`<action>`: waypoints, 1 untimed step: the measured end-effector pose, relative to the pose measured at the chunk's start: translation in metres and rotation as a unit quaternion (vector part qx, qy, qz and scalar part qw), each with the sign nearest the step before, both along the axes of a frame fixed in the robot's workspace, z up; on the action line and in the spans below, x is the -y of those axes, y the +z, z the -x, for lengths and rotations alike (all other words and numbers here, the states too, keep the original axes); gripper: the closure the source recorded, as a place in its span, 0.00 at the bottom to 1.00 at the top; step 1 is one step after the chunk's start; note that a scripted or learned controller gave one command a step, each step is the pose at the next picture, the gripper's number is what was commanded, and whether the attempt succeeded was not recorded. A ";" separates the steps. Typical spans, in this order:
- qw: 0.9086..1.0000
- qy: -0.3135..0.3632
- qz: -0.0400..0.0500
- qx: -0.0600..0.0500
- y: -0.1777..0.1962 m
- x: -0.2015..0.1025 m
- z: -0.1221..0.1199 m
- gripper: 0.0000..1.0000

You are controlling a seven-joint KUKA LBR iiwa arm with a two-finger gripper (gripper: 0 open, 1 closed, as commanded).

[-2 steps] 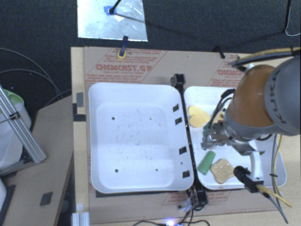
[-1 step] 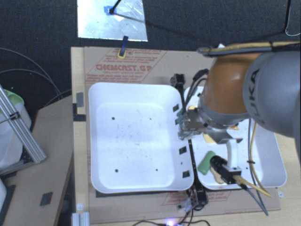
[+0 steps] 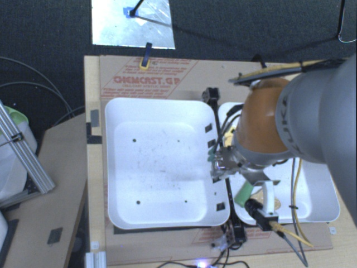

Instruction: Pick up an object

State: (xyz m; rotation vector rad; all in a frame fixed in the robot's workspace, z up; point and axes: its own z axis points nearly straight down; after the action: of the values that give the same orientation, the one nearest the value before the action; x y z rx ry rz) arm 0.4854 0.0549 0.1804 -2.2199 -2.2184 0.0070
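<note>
The arm hangs over the right bin, and its wrist covers most of that bin's floor. The tool sits low by the wall between the two bins; I cannot tell whether it is open or closed. A green thing peeks out beneath the wrist in the right bin, near the tool. For a clean pick, the tool should probably centre over that green piece, clear of the wall, before closing. Count: two bins, one green thing, one arm. The left bin shows a bare white floor.
</note>
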 end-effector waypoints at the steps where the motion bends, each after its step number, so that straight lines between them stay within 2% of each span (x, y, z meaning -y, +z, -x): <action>1: 1.000 0.004 -0.002 0.009 0.089 -0.034 -0.056 1.00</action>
State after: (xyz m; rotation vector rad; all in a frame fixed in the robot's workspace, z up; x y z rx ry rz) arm 0.5416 0.0892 0.2696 -2.2175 -2.2356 -0.0164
